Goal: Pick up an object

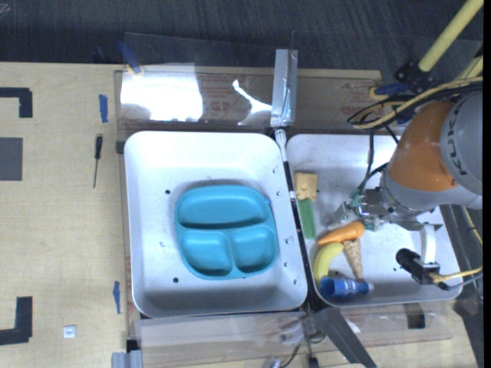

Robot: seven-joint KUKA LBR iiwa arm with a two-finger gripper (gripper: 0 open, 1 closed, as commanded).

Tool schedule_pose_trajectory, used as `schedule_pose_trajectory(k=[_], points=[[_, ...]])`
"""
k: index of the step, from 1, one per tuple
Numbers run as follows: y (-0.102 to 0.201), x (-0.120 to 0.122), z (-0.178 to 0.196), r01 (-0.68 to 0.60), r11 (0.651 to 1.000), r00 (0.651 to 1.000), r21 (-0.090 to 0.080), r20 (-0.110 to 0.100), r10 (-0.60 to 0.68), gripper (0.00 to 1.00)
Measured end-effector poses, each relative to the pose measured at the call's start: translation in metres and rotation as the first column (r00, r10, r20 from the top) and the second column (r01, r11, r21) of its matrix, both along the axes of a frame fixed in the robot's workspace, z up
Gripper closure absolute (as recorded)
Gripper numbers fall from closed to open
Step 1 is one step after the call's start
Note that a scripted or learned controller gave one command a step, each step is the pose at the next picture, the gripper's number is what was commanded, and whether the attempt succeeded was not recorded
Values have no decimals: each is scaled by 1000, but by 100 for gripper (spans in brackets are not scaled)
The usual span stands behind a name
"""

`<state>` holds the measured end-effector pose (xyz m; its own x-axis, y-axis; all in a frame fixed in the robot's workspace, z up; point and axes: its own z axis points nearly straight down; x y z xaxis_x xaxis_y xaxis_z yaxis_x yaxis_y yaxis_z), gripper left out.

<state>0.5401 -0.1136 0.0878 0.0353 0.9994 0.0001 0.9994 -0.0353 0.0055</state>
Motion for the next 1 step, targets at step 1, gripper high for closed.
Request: schedule_pose_trajectory(k=[1], points=[[20, -57, 0, -126, 992, 992, -1, 3, 126, 0]])
